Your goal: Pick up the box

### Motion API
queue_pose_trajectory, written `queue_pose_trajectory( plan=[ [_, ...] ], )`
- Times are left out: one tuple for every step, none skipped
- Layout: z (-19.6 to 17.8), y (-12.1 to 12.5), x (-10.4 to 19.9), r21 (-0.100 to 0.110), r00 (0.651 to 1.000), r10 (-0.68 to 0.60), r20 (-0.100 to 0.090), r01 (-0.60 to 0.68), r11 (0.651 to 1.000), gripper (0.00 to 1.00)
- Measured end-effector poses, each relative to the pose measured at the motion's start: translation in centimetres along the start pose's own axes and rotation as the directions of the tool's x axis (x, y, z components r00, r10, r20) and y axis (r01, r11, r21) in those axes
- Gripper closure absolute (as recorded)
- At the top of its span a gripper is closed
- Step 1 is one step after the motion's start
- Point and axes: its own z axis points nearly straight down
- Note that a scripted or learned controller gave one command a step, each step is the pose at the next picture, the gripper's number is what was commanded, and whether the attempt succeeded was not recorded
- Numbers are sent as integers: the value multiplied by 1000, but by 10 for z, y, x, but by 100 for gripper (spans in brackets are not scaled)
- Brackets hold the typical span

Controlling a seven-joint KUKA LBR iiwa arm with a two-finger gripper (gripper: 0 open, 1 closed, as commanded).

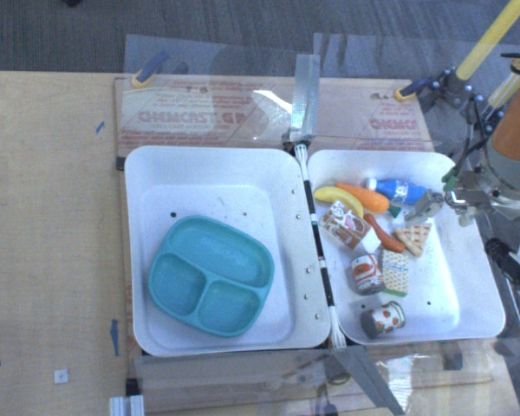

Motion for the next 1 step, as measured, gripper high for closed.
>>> queue_pose_trajectory(
  plan=[
    [93, 5, 68, -1, 998, -67, 1, 67, 998, 0]
  ],
)
